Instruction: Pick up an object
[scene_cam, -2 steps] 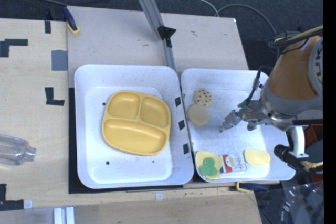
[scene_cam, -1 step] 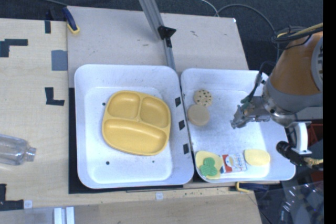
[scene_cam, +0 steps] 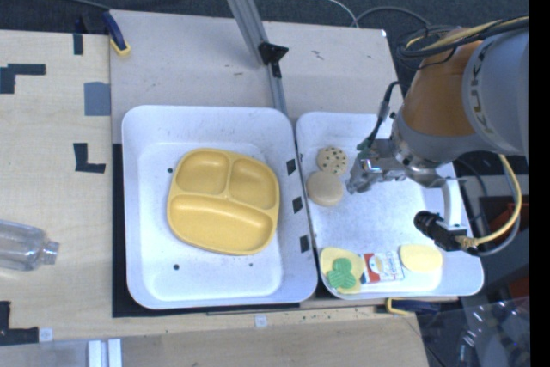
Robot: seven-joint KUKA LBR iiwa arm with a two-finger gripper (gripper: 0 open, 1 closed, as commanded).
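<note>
Although the arm (scene_cam: 464, 99) hung low over the right bin (scene_cam: 391, 228), nothing was lifted yet. Left, the yellow divided plate (scene_cam: 225, 200) lay untouched. The gripper (scene_cam: 364, 174) sat just right of the tan cookies (scene_cam: 327, 176); whether it was wide or closed, I could not tell. Near-edge packets (scene_cam: 378, 266) were hard to identify.

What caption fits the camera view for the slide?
KUKA arm's pincer poised beside two cookies in the right bin; yellow divided plate in the left bin.

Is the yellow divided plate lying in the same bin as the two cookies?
No, the yellow divided plate lies in the left bin, while the cookies lie in the right bin.
</note>
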